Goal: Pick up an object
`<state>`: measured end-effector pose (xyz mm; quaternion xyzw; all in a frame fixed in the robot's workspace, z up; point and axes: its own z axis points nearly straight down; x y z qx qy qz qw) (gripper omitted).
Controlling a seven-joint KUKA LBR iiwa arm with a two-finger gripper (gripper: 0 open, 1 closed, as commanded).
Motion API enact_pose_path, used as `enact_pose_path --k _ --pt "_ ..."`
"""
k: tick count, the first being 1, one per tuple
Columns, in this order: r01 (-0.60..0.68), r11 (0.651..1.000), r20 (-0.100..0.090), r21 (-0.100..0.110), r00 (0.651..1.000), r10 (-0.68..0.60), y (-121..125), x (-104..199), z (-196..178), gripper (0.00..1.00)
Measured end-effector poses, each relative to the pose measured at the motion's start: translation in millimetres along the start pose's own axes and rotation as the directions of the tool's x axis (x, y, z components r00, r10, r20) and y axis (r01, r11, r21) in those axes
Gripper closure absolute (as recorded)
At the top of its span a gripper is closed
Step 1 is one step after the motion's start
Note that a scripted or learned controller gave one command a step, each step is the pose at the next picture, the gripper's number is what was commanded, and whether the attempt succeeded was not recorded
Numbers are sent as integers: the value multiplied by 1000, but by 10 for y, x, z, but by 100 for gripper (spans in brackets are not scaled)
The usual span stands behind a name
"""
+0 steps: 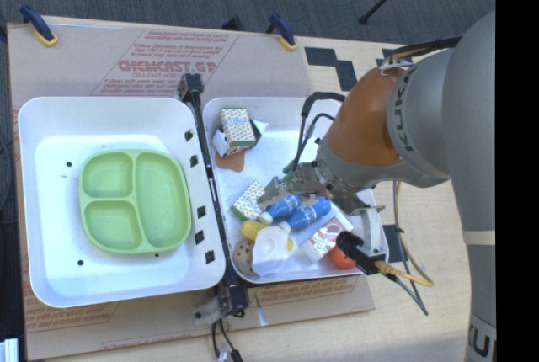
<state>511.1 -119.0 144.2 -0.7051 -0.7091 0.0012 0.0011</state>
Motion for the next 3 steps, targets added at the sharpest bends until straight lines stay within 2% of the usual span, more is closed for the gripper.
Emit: enact_pose_path --k 1,2,3 --pt "1 1000 1 -6 1000 -1 348 -374 489 0" --pt "5 1000 0 -5 1000 -5 353 -365 386 100" --pt "1 1000 0 -5 1000 -1 1079 220 -1153 100"
